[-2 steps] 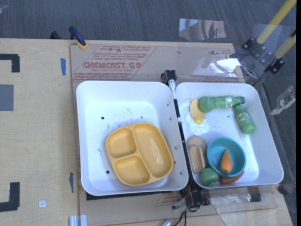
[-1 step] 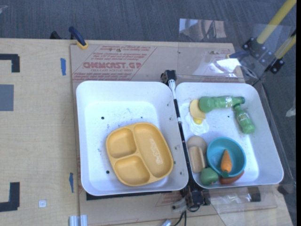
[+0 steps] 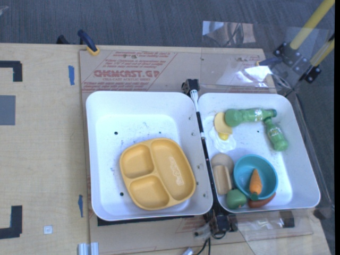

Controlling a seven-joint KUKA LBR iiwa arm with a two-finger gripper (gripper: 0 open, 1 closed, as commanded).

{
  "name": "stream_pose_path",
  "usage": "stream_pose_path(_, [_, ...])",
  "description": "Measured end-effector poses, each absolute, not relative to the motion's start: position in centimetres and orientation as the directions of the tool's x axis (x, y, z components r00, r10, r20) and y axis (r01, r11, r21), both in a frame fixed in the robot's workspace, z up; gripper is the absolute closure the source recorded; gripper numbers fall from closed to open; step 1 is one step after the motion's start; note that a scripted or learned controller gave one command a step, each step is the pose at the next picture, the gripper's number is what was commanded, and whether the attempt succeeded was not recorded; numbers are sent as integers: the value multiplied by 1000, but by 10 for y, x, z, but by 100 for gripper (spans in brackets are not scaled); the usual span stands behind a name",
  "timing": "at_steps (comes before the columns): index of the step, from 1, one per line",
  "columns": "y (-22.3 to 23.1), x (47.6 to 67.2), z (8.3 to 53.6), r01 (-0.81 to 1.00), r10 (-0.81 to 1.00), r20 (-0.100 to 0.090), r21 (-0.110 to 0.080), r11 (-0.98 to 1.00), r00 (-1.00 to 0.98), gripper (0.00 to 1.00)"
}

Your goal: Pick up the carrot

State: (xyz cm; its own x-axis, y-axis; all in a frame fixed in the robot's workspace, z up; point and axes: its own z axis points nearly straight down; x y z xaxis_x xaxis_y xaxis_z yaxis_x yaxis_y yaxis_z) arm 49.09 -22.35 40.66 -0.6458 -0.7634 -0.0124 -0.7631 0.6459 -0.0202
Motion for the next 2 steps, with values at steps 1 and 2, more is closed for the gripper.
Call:
stream_pose_path(1, [-223,491,406,-763,-763,-12,-19,646,-646,0])
stream_pose_path(2, [-222,483,330,-944,-944,-4,-1,330,-330,0])
